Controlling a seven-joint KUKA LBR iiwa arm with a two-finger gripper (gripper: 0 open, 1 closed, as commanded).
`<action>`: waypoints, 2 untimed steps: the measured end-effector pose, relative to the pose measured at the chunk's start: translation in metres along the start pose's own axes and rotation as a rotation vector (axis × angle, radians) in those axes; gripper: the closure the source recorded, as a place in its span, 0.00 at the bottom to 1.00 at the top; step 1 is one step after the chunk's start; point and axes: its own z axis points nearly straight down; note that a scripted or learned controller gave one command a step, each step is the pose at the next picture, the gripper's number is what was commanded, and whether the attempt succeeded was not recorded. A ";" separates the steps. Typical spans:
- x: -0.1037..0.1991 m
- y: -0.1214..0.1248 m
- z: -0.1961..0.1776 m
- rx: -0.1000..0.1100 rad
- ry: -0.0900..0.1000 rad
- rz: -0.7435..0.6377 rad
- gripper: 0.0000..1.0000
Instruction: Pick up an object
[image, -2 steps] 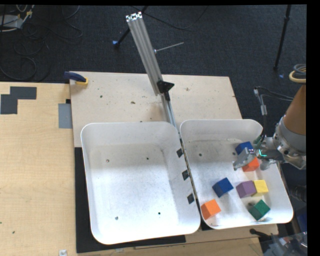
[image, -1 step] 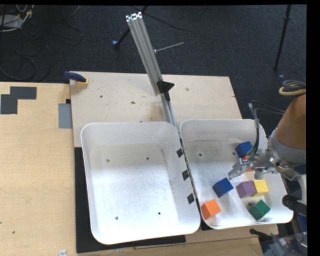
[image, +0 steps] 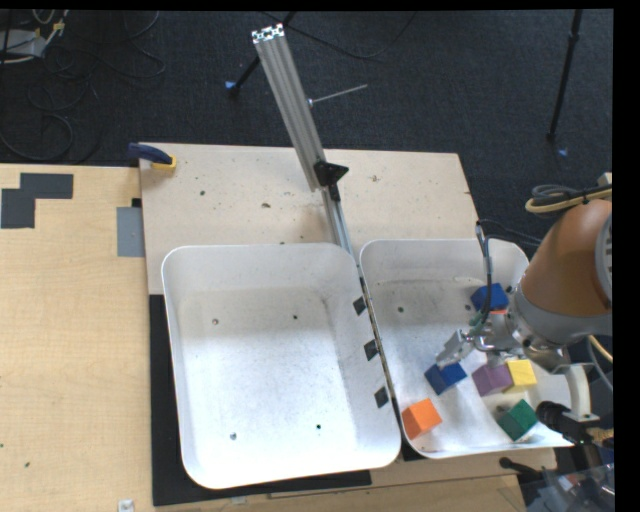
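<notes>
You look down on a light wooden bench (image: 70, 330) that stands on a dark carpet floor with some cables on it. On the bench you have 2 shallow white bins side by side: the left bin (image: 265, 460) and the right bin (image: 420, 262). A slanted aluminium bar (image: 295, 105) with a checkered tip rises from the wall between the 2 bins, and a small blue and yellow clamp (image: 152, 155) sits at the far left corner of the board.

The arm (image: 570, 265) comes in from the right side, and its orange band is above the right bin. The gripper (image: 478, 340) hangs low inside the right bin, among the blocks. From this slant, whether it is spread or pressed together you cannot tell, and you see no block clearly held in it.

All the objects are in the right bin, in its near right part. A blue block (image: 446, 376) lies just beside the gripper, on its near left side. A second blue block (image: 490, 297) is on the far side of it. A purple block (image: 492, 380) and a yellow block (image: 521, 373) lie touching each other under the wrist. A green block (image: 518, 418) is near the front wall, and an orange block (image: 421, 416) lies close to the front left corner.
</notes>
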 end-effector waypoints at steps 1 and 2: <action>-0.001 0.001 0.021 -0.006 -0.002 -0.002 0.00; -0.002 -0.001 0.014 0.000 0.000 0.007 1.00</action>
